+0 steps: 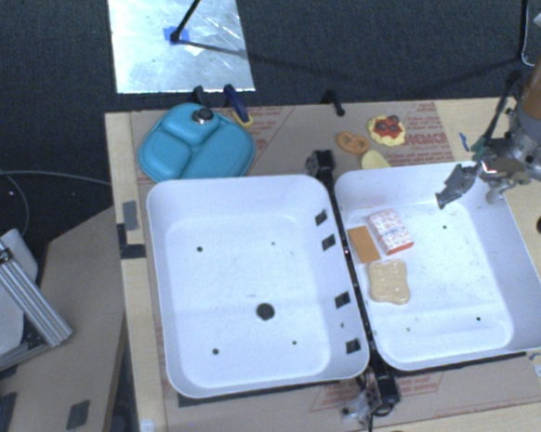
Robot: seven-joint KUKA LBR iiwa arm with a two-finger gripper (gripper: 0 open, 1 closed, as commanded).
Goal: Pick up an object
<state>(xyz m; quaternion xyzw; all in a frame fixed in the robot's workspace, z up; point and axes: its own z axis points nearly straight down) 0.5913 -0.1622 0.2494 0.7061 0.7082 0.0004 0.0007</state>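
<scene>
The right bin (463, 288) is sitting next to the left bin (227, 251), and their sides are touching in the middle. Three small things are lying inside the right bin, all near the side that is touching the left bin. A little box (390, 231) with red and white on it is lying closest to the far wall of the right bin. A flat brown piece (362, 243) is lying just beside the box, even nearer to the left bin. A pale piece shaped like toast (388, 281) is lying a bit closer to the near wall of the right bin.

The gripper (471, 191) is hanging over the far part of the right bin, near the far wall and well apart from the three things. Its two fingers (454, 188) are standing apart, and nothing is sitting between them. The grey arm (537, 138) is reaching in over the right bin's far right corner.

Behind the right bin, on the brown board, a toy pizza (387, 129), a toy cookie (351, 142) and a yellow piece (374, 160) are lying close together. A blue plate (196, 144) with parts in it is lying farther over, behind the left bin. A dark round spot (265, 311) is showing on the floor of the left bin.
</scene>
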